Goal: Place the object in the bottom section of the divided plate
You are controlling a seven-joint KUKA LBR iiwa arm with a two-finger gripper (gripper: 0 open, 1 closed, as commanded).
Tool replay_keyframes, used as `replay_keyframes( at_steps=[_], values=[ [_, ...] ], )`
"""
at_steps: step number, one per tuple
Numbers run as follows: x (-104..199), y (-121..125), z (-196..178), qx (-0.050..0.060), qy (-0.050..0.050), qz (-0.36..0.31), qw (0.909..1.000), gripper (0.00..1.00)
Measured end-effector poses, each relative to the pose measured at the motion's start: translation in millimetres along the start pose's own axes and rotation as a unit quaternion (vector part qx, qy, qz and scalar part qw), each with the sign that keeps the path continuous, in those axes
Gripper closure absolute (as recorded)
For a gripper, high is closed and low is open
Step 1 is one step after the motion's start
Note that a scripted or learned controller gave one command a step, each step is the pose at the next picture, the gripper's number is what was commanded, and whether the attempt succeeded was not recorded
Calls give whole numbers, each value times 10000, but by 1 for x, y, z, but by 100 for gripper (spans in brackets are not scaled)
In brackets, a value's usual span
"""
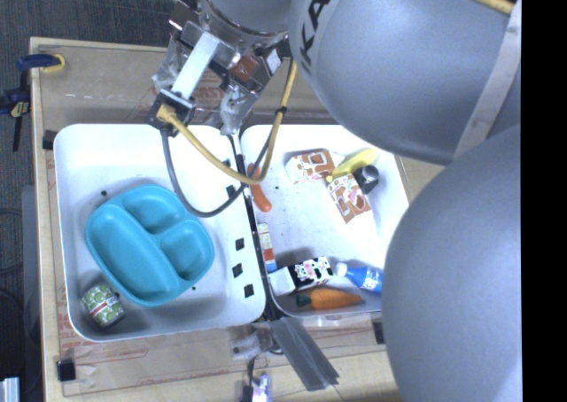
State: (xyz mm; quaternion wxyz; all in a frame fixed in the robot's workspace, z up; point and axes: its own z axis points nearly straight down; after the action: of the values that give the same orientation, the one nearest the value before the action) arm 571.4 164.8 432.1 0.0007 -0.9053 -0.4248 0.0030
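The blue divided plate (146, 245) lies in the left bin (71, 152), toward its front left, with nothing in its sections. My gripper (230, 117) hangs over the far end of the wall between the two bins, well behind and to the right of the plate. I see nothing held in it. A small orange stick-like thing (260, 194) lies at the right bin's left wall, just in front of the gripper. A green patterned can (104, 304) sits in the left bin's front left corner, beside the plate.
The right bin (390, 170) holds two patterned cards (312, 164) (353, 198), a yellow banana (355, 160), a dark round thing (368, 180), a black-and-white box (311, 272), a blue bottle (361, 278) and a carrot (330, 300). The arm's bulk covers the right side.
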Motion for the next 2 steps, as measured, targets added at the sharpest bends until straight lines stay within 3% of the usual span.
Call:
replay_keyframes(
  at_steps=[1, 2],
  values=[
    [3, -2, -5, 38, -61, -58, 10000, 100],
    [-39, -58, 40, 1, -11, -352, 9994, 100]
  ],
)
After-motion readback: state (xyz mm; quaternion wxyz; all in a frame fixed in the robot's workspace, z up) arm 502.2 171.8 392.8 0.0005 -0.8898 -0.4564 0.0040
